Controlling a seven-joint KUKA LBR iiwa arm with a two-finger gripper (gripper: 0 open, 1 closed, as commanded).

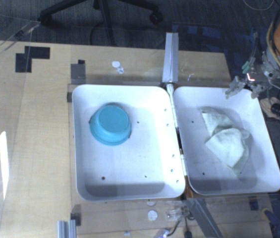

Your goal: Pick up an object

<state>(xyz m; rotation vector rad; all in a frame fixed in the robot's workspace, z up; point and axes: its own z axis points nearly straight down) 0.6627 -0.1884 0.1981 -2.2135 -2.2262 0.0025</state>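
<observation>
Camera view looks down on a pale wooden surface (35, 133) carrying two shallow white bins side by side. A blue bowl (110, 124) sits upside down in the left bin (125, 180), toward its left half, well apart from the walls. A crumpled white cloth (225, 142) lies in the right bin (266, 182), spread across the middle and reaching toward the far side.

At the upper right, beyond the far right corner of the right bin, the end effector (245, 85) hangs at the end of the arm, above the bin's rim; whether it is spread or pressed together I cannot tell, since the parts there are small and tangled with cables.

Either object would serve the task. The bowl looks like smooth, rigid plastic, round with a flat base turned upward; it is probably light but slippery, and its sloping wall offers little to pinch from above, so a grip across the base edge could slide off. The cloth looks soft, thin and light, with raised folds and a ridge running across its middle. It should yield under pressure and bunch between closing parts, so one of those raised folds seems the safer place to take hold, though a loose pinch might lift only a corner
</observation>
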